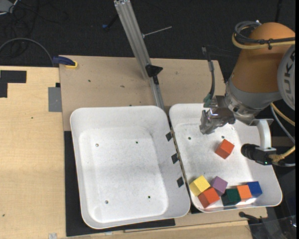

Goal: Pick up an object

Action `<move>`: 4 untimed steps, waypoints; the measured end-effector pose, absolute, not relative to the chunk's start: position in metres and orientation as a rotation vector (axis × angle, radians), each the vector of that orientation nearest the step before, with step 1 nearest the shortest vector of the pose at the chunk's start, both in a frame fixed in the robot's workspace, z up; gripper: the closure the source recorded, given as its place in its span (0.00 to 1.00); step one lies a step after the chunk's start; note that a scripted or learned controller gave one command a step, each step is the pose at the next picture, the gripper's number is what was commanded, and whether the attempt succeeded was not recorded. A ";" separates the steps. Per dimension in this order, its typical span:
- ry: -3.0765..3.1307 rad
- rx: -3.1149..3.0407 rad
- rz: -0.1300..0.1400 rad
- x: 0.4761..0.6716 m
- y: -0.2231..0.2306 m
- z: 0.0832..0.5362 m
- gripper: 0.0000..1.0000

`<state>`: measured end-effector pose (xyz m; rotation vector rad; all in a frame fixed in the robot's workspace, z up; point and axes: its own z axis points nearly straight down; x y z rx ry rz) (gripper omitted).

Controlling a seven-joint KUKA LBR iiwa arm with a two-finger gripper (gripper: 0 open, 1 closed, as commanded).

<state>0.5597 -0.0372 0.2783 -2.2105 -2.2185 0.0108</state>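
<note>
My gripper (208, 127) hangs over the back of the right bin (269, 190), its metal fingers pointing down and left. An orange-red cube (224, 148) lies on the bin floor just right of and in front of the fingertips, apart from them. Nothing shows between the fingers. Along the bin's front edge sits a cluster of cubes: yellow (200, 184), red (208, 196), purple (219, 184), green (230, 196), orange (244, 191) and blue (254, 188).
The left bin (84, 133) sits beside the right one, divided by a rim with black clips (175, 158). A slanted aluminium bar (137, 41) rises behind the bins. A black cable and connector (254, 153) hang at the arm's right.
</note>
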 end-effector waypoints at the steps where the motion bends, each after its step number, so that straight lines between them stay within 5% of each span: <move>1: -2.230 -2.212 -0.006 0.554 0.069 0.355 1.00; 2: -2.224 -2.216 0.005 0.553 0.066 0.352 0.00; 3: -2.228 -2.211 0.008 0.553 0.066 0.361 1.00; 4: -2.230 -2.209 0.009 0.553 0.067 0.361 0.00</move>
